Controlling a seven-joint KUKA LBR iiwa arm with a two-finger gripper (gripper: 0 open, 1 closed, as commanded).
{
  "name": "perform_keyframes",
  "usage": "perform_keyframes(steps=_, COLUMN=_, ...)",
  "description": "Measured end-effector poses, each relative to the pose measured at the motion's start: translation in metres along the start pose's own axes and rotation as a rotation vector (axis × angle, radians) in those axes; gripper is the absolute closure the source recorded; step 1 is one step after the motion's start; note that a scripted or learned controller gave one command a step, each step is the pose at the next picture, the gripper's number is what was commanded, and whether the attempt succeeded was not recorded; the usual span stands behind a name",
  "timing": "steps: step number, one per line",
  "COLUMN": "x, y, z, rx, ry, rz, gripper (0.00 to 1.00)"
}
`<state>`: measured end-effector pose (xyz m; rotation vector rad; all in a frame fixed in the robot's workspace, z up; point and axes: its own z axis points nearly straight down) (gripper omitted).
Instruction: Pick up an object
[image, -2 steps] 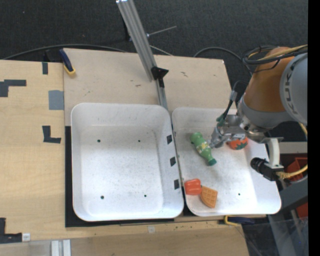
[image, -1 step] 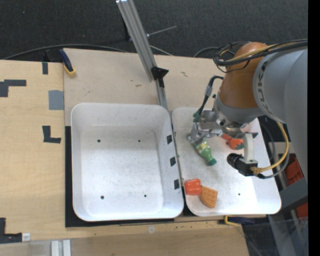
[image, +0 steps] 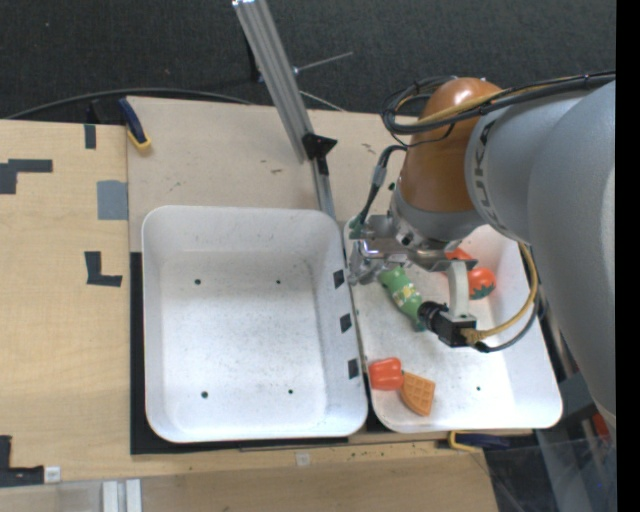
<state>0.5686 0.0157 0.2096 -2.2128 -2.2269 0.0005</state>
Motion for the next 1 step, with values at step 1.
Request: perform_keyframes(steps=1, x=0.0567, y=0.0078, z=-0.001, rx=-0.001, ry=0.0, rz=-0.001, gripper=1.0)
